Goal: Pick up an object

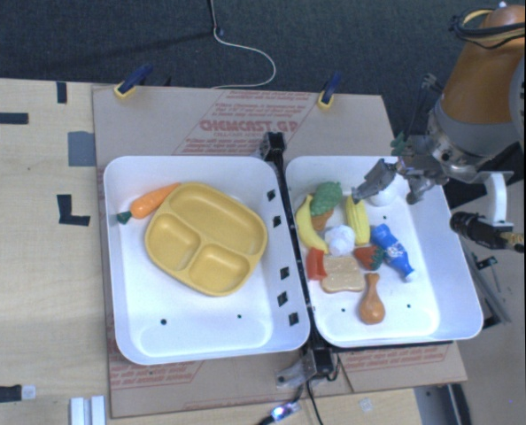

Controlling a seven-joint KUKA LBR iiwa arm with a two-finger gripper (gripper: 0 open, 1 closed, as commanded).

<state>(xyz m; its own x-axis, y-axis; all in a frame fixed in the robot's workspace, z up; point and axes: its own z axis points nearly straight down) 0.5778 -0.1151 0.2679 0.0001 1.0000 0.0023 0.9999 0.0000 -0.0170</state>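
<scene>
Bench, L bin (126,264) w/ yellow tray (206,237), carrot (150,202)

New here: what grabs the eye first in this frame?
The big yellow divided plate in the left bin, with a toy carrot at its upper-left edge. Then the jumble of toy food in the right bin, bananas included, with the gripper over its upper part.

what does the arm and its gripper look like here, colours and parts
The arm is a thick rounded body, grey with a broad orange band above the wrist and a dark cable looping over its top. Below it sits a cluttered grey and black wrist section with small greenish bits. The gripper is slim, grey and metallic. A white and black fitting sticks out to the side.
</scene>
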